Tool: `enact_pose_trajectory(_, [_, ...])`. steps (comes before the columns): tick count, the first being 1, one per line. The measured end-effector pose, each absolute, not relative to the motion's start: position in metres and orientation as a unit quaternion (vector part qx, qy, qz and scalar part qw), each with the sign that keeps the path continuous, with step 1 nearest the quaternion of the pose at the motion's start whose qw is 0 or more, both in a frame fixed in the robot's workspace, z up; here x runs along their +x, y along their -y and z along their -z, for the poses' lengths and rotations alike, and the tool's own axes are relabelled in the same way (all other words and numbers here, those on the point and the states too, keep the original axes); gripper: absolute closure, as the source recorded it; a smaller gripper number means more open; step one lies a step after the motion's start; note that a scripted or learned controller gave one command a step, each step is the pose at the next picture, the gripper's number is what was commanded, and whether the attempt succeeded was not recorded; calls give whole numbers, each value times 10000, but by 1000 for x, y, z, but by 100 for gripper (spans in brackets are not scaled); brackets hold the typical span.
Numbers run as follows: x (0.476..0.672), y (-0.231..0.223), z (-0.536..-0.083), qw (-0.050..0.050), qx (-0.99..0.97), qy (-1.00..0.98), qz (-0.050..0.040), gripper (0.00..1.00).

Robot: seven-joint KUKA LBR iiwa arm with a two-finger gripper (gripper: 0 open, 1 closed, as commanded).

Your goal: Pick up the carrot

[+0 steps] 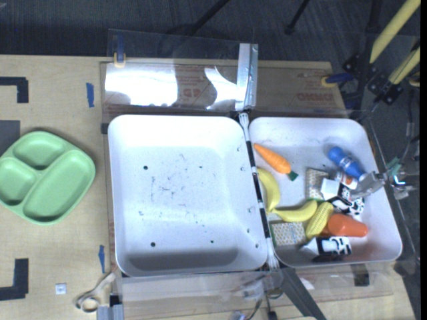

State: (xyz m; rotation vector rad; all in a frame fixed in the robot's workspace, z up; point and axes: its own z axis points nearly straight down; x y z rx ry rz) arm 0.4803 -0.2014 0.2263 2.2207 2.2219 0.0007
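Carrot (272, 158) loose in right bin (303, 129) — above banana (271, 191); gripper state, label text — unreadable

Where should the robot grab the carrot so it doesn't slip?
Probably across the carrot's thick orange middle, coming straight down from above. It lies flat and slanted in the right bin, green tip toward the banana, with bare floor along both long sides, so fingers fit there. The narrow end would slip more easily.

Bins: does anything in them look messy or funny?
Yes. The right bin has toys heaped in its near corner: a banana, corn cob and orange bottle touch or overlap. The carrot lies apart, slanted near the divider.
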Motion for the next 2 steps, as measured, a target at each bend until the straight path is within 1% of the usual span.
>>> enact_pose_trajectory(1, [519, 188, -222, 8, 7738, -6334, -5, 0])
enact_pose_trajectory(2, [564, 114, -166, -6, 7241, -6897, 0, 0])
